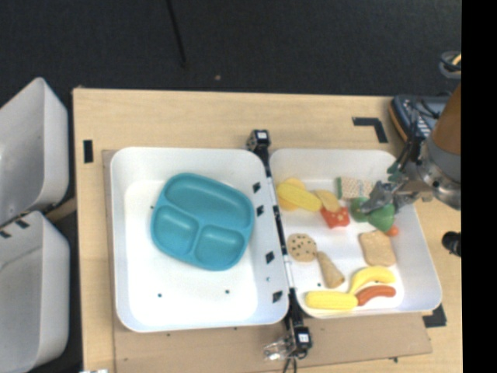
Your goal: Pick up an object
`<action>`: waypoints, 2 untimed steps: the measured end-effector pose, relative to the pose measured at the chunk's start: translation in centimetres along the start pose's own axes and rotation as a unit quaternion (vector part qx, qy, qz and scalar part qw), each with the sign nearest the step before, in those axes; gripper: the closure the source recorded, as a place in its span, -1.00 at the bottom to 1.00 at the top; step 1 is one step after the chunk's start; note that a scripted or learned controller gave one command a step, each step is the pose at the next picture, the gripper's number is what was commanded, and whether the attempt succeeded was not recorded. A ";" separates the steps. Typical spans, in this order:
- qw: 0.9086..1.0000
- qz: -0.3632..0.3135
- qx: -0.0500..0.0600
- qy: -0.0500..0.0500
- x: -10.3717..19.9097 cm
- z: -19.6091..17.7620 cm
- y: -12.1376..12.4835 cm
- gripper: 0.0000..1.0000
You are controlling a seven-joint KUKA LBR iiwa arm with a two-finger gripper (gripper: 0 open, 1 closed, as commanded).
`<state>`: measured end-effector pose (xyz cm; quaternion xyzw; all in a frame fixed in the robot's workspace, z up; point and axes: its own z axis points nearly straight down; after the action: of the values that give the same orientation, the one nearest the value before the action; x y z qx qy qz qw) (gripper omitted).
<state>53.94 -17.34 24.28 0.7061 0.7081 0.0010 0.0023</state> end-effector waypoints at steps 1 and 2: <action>1.000 -0.002 0.001 0.001 4.3 0.6 3.1 1.00; 1.000 -0.002 0.001 0.001 9.2 1.6 5.2 1.00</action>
<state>59.14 -8.16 22.72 0.7049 0.7094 0.0006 0.0008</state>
